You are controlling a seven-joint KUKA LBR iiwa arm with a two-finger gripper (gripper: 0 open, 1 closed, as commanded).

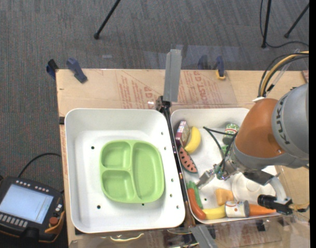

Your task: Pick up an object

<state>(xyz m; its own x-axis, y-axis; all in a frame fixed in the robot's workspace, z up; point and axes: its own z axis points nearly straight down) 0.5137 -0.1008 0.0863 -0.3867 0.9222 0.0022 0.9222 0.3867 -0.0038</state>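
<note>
The right bin holds several toy foods. A yellow banana lies next to a watermelon slice near its left wall, with a purple packet behind them. A green can stands further back. Along the front lie a red chili, a second banana, an orange wedge, a small bottle and a carrot. My gripper hangs low inside this bin, right of the watermelon slice and just above the orange wedge. Nothing shows in its grasp.
The left bin carries a green divided plate. A white bowl sits under my wrist in the right bin. Cables loop over the bin's middle. A grey post rises behind the bins, and a teach pendant lies at lower left.
</note>
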